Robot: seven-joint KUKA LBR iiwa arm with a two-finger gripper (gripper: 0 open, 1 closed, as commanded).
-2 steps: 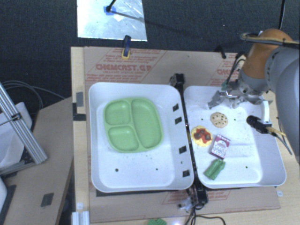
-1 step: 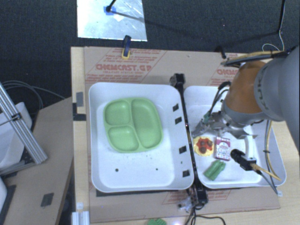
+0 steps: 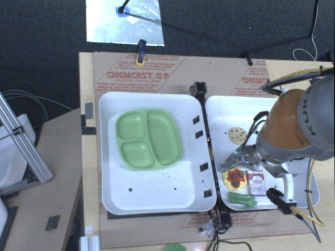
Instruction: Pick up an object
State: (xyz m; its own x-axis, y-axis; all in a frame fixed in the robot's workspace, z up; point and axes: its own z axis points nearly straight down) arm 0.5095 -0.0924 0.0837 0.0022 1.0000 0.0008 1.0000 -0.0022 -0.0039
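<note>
My gripper (image 3: 233, 162) hangs low in the right bin (image 3: 222, 109), at its left side near the divider. Just below it in the view lies a yellow round toy with red spots (image 3: 235, 179); whether the gripper touches it I cannot tell. A small red and white packet (image 3: 256, 182) lies right of the toy. A green oblong piece (image 3: 242, 198) rests along the bin's front wall. A pale speckled cookie (image 3: 237, 135) sits further back, left of the arm's orange band.
The left bin (image 3: 112, 192) holds a green three-compartment plate (image 3: 148, 138). The arm's grey and orange body covers the right half of the right bin. A black divider with clips (image 3: 203, 135) runs between the bins.
</note>
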